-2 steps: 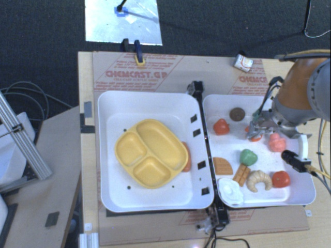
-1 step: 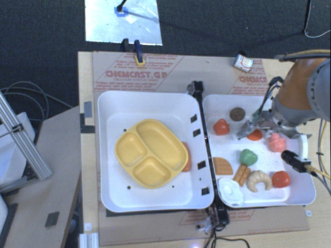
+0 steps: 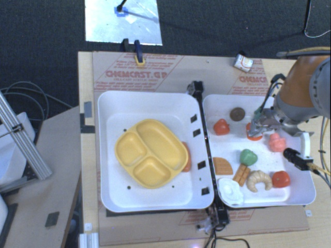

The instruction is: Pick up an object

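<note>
My gripper (image 3: 257, 124) is low in the right bin (image 3: 305, 192), near its back right part. It sits directly over a small orange-red toy (image 3: 254, 135), which its body partly hides. A pink toy (image 3: 277, 142) lies just to the right of it, and a brown round piece (image 3: 237, 113) lies just behind and to the left. A red pepper (image 3: 221, 127) rests further left. Nearer the front are a green toy (image 3: 248, 156), a croissant (image 3: 259, 180), a red tomato (image 3: 281, 179), an orange stick piece (image 3: 241, 174), an orange slice (image 3: 223, 165) and a white egg (image 3: 230, 190).
The left bin (image 3: 111, 190) holds a yellow divided plate (image 3: 150, 153) with an orange piece (image 3: 186, 156) peeking out at its right edge. A black divider (image 3: 204, 138) runs between the bins. The arm (image 3: 305, 92) reaches in over the right bin's far right.
</note>
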Motion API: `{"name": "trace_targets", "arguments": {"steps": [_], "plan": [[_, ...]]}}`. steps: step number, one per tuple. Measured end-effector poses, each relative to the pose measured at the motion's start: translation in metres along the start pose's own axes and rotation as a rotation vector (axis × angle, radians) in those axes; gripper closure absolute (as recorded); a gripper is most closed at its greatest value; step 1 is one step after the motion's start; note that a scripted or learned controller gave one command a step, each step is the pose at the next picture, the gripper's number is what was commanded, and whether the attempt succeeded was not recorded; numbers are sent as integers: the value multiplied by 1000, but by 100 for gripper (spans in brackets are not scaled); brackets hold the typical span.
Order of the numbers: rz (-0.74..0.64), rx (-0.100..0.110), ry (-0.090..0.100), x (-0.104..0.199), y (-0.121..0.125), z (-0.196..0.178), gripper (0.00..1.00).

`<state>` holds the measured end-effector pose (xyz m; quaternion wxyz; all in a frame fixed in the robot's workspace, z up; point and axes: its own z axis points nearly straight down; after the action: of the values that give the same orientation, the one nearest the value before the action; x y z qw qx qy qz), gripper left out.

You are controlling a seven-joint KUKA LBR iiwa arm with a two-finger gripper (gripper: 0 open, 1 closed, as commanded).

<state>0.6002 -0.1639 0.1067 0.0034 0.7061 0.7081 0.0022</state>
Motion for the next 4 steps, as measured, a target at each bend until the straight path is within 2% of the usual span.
{"name": "trace_targets", "arguments": {"steps": [1, 2, 3, 4], "plan": [[0, 0, 0, 0, 0, 0, 0], [-4, -1, 1, 7, 72, 22, 0], [-4, 0, -1, 6, 70, 10, 100], [3, -3, -1, -2, 38, -108, 100]]}}
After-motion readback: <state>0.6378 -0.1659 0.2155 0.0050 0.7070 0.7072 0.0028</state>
